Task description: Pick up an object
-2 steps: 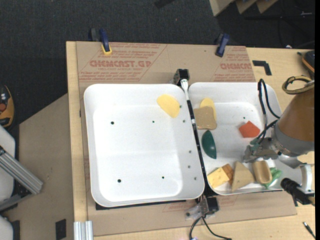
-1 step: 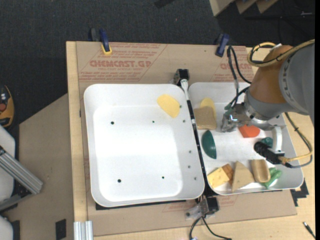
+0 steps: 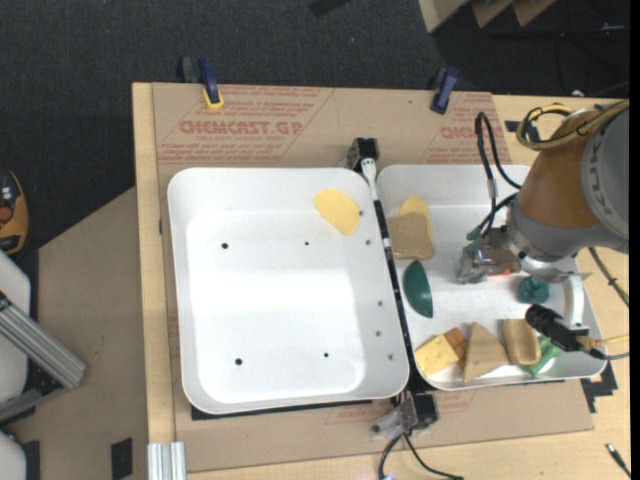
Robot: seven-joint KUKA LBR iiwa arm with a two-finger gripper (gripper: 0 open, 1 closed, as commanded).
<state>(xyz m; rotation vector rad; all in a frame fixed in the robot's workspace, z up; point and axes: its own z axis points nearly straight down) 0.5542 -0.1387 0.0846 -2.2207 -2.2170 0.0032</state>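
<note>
Nearest in the right bin [image 3: 590, 368], 3 tan blocks [image 3: 480, 348] lie in a row. Beyond them, a green scoop [image 3: 417, 290] lies by the bin's left wall. The pincer [image 3: 480, 261] hangs low mid-bin; whether it is apart or together cannot be told. Farther left, a yellow piece [image 3: 337, 211] lies in the left bin [image 3: 200, 268]. Nothing appears lifted yet.

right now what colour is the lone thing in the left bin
Yellow: the lone object near the left bin's far-right corner, camera view.

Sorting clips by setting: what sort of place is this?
Probably a robotics lab grasping bench: a grey arm with a pincer over white bins clamped to a board.
</note>
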